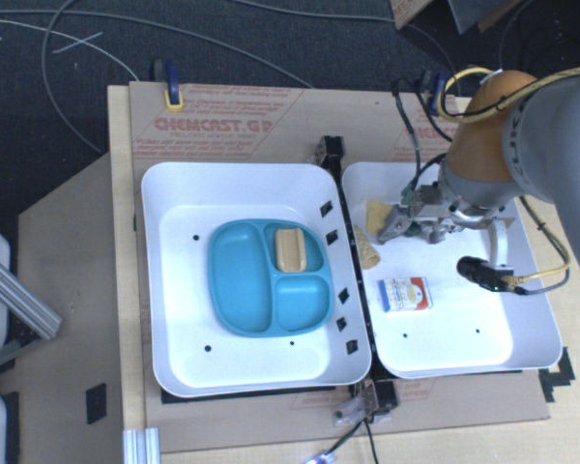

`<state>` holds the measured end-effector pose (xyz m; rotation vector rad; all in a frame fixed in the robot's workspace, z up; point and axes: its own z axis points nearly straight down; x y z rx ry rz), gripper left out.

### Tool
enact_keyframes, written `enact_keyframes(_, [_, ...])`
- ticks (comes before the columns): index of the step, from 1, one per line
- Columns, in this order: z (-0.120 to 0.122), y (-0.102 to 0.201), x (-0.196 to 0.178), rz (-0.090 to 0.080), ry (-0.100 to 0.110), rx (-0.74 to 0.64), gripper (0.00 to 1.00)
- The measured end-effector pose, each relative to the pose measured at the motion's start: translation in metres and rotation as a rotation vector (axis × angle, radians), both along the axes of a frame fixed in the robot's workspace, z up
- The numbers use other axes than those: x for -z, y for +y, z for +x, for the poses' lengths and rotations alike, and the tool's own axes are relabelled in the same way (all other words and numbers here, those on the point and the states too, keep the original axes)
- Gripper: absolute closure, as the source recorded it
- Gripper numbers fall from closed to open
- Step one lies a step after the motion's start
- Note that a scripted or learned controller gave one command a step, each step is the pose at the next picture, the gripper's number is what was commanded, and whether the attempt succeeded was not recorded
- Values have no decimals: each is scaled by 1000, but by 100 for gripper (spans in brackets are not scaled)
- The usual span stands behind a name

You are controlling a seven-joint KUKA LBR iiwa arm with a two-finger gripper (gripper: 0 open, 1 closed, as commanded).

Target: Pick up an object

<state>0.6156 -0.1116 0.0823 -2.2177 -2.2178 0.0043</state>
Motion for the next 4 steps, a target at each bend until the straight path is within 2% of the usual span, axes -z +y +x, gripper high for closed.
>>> enact_keyframes(1, [2,0,-14,0,-6,1,100])
enact_keyframes(3, [4,1,-102,-2,-11,-1,100])
enact_keyframes(4, [7,-2,-167,-3,-13,-1,100])
